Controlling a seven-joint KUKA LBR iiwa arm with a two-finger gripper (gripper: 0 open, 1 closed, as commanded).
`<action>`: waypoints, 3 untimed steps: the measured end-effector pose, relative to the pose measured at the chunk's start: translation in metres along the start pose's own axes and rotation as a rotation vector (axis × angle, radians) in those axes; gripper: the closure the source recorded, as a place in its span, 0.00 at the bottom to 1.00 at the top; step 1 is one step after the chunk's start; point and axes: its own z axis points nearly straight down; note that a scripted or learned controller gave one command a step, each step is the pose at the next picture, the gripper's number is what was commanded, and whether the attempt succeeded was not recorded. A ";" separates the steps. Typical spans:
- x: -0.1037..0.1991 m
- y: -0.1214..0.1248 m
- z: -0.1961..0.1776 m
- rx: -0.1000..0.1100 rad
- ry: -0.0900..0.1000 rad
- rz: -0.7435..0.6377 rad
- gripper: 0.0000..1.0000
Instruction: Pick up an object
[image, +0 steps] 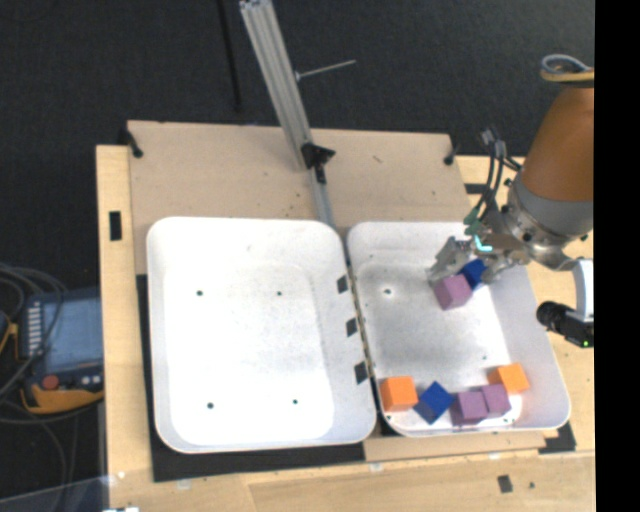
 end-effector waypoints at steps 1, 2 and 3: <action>0.000 0.001 -0.002 -0.005 -0.001 0.002 0.00; -0.001 0.003 0.061 0.002 -0.002 0.004 0.00; -0.005 0.005 0.104 0.000 -0.002 0.005 0.00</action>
